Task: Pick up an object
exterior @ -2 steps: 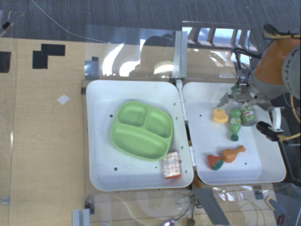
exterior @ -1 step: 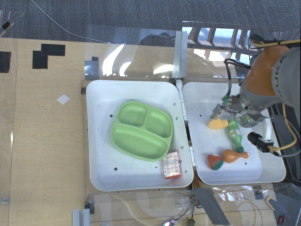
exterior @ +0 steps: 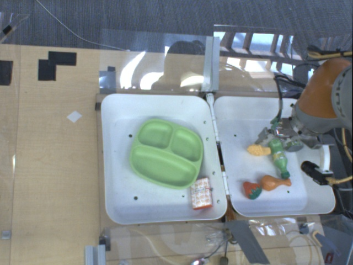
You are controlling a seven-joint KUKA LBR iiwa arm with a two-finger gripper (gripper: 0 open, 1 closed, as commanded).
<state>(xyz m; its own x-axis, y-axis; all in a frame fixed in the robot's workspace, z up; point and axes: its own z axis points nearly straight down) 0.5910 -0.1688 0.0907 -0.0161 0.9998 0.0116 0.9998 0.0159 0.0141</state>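
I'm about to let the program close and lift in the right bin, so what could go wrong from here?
1. The gripper sits where the yellow piece and the green bottle crowd together, so it may catch both or nudge one away.
2. The bottle lies tilted, with the orange drumstick and red piece close below; a slip could scatter them.
3. Its fingers aren't clearly visible, so a grasp is hard to confirm.

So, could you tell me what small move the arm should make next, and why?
Probably a short, straight descent onto the green bottle. The gripper sits in the right bin just above the bottle's upper end, with the yellow piece close on its left, so drifting sideways risks nudging that instead.
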